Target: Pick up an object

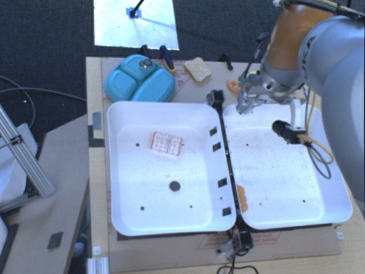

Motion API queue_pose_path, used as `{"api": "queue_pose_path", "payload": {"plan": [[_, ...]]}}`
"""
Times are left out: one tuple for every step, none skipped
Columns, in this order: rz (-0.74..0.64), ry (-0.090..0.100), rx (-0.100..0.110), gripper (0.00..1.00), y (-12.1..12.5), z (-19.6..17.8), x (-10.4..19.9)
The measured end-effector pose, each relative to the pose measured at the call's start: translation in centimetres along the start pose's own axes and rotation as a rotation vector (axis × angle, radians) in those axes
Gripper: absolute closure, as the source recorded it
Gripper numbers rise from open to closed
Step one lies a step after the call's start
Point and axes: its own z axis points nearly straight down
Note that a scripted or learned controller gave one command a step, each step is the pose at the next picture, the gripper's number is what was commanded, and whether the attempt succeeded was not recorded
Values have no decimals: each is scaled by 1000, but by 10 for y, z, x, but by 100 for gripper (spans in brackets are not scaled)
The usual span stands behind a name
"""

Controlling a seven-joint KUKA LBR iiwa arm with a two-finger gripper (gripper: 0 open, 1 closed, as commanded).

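Orange and pink, the small snack (242,198) and the flat packet (166,144) are left low in the white bins (188,110), well away from the tool (246,104), whose grip cannot be told, held high at the far rim.

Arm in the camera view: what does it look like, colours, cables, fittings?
The arm is bulky and rounded, with a light grey shell and an orange band above the wrist. Below that sits a small metallic pincer. A black cylindrical fitting juts out beside the wrist, with yellowish and dark cables looping from it along the arm.
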Motion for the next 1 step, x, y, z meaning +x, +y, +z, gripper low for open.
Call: {"api": "queue_pose_path", "payload": {"plan": [[18, -2, 23, 100, -95, 7, -8]]}}
